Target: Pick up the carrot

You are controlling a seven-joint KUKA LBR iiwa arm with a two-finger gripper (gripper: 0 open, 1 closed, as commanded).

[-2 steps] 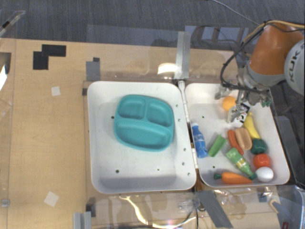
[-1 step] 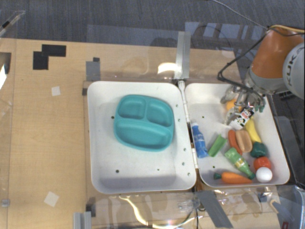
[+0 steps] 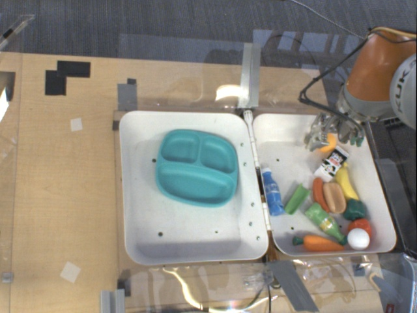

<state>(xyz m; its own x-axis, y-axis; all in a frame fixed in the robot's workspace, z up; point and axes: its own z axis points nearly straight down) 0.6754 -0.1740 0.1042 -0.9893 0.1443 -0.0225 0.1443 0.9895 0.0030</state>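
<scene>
The left bin (image 3: 133,194) has lots of bare white floor all around the teal plate (image 3: 195,166), which sits near the middle. The right bin (image 3: 287,132) is bare along its top and left parts. Its lower right corner is crowded. The carrot (image 3: 320,243) lies along the bottom wall, with a white egg (image 3: 358,238) just beside its right end and a green bottle (image 3: 324,218) close above it. A blue tube (image 3: 272,191) lies against the left wall. The gripper (image 3: 335,134) hangs over the top right corner, above a small orange thing (image 3: 328,145). Open floor lies between the tube and the carrot.
</scene>
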